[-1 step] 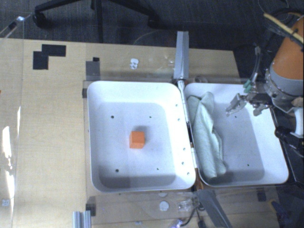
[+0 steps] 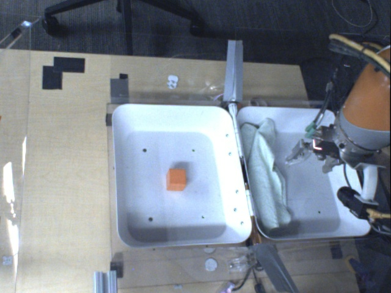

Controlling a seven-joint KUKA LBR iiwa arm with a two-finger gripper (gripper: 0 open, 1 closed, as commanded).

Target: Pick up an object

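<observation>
Fingers (image 2: 300, 153), seemingly apart, hover over the right bin (image 2: 317, 224) holding a towel (image 2: 266, 173).

A single fixed camera looks down on the pale wooden bench (image 2: 61, 182) from above, tilted slightly so the far edge and a strip of dark carpeted floor (image 2: 275, 17) with the black legs of an office chair base (image 2: 125, 5) fill the top of the frame. It stands far enough back to take in both shallow white plastic bins — the left bin (image 2: 122, 182) and the right bin (image 2: 317, 218) — whole, side by side. The grey arm with the orange band (image 2: 366, 102) enters at the right edge.
</observation>
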